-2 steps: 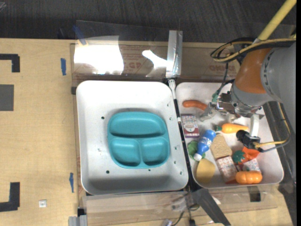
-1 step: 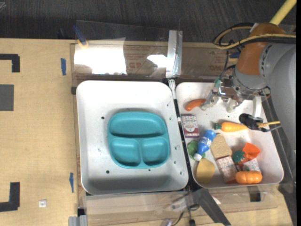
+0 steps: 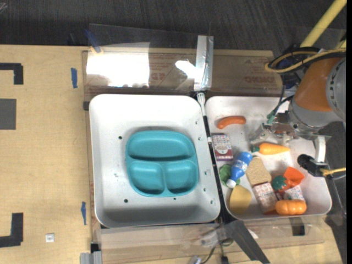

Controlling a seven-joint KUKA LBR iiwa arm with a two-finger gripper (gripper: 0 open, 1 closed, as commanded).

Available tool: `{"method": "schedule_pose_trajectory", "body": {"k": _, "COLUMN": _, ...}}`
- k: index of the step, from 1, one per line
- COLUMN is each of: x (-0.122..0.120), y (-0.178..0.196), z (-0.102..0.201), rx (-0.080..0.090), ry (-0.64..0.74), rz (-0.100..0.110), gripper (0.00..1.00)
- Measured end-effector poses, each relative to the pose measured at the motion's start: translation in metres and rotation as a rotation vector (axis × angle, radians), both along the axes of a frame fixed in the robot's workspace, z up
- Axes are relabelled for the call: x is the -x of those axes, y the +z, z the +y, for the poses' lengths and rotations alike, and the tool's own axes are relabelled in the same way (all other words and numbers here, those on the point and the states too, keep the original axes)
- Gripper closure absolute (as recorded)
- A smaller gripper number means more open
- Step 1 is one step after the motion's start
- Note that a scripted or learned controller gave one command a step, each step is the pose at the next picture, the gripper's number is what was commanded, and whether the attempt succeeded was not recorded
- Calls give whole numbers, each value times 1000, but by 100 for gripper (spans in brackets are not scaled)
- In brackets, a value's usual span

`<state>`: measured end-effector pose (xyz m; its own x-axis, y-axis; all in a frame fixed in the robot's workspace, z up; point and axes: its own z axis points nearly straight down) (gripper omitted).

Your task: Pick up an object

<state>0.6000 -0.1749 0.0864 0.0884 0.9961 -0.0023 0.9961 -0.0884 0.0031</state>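
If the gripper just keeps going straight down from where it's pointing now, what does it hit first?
Most likely the orange toy carrot with a green top, lying just below and left of the gripper in the right white bin. Depth is hard to judge from this slanted view, so it may land on bare bin floor beside the carrot.

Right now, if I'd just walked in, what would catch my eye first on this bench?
Probably the teal tray, alone in the middle of the left bin. Next, the right bin, crowded with small toy foods: a carrot, a sausage, a blue bottle and more. Above that pile, at the bin's upper right, hangs the grey arm with its orange band.
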Motion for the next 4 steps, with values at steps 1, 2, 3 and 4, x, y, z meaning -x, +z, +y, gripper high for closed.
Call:
{"method": "schedule_pose_trajectory", "body": {"k": 1, "x": 34, "y": 1, "z": 8, "rx": -3, "ry": 80, "rz": -1, "gripper": 0}}
{"method": "schedule_pose_trajectory", "body": {"k": 2, "x": 106, "y": 1, "z": 36, "rx": -3, "ry": -25, "rz": -6, "gripper": 0}}
{"method": "schedule_pose_trajectory", "body": {"k": 3, "x": 40, "y": 102, "z": 93, "rx": -3, "ry": 80, "rz": -7, "gripper": 0}}
{"method": "schedule_pose_trajectory", "body": {"k": 4, "x": 72, "y": 1, "z": 49, "rx": -3, "ry": -67, "rz": -2, "gripper": 0}}
